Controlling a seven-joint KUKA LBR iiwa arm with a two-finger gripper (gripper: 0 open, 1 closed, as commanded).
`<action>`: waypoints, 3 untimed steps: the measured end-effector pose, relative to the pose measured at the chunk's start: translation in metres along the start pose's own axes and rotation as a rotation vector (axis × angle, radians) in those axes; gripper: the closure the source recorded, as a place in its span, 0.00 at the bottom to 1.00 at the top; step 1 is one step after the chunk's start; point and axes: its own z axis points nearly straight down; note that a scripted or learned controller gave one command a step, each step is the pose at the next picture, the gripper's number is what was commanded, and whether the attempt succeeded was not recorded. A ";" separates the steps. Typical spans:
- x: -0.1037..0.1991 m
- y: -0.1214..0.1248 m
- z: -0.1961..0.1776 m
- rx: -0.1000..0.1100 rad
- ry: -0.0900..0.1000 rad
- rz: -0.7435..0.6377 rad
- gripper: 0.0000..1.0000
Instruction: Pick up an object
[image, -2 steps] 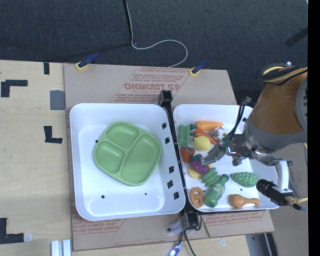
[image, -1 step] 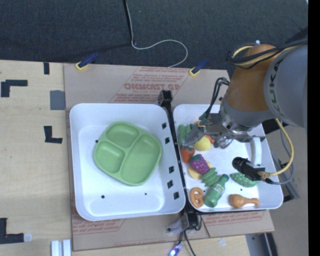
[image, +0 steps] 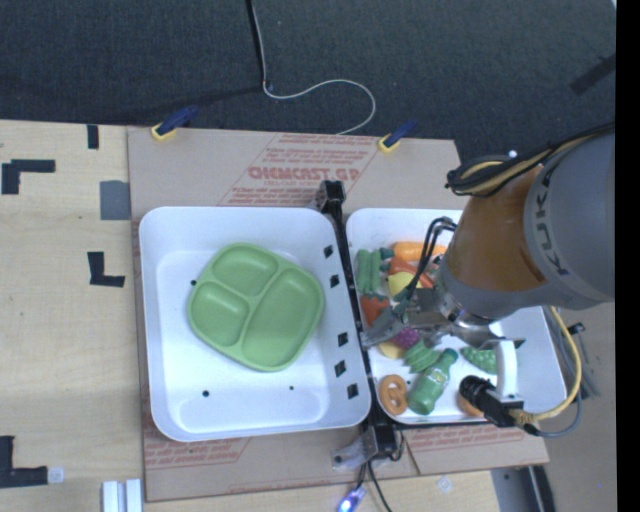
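My arm comes in from frame right, wrist low over the right bin, lower right of centre. My pincer sits at the left end of the wrist, down in the toy food pile; can't tell if it's spread or pressed together, too dark and small, and nothing visibly pinched. Nearest candidate: purple piece, touching or just below the tip, can't tell which. Green bottle lies just below that, long axis slanted lower left to upper right. Pretzel-like ring at bin's lower left corner. Green pods and an orange piece sit above the pincer, near the divider. Left bin holds a green divided plate, well apart from me. Wrist bulk hides the mid part of the right bin. Judgement: grasp not yet made, best target lies straight below the tip
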 end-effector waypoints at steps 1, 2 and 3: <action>0.000 0.002 -0.003 -0.008 0.000 -0.001 0.00; 0.000 0.001 -0.012 -0.006 0.000 -0.002 1.00; 0.063 -0.003 -0.117 -0.019 0.001 -0.010 1.00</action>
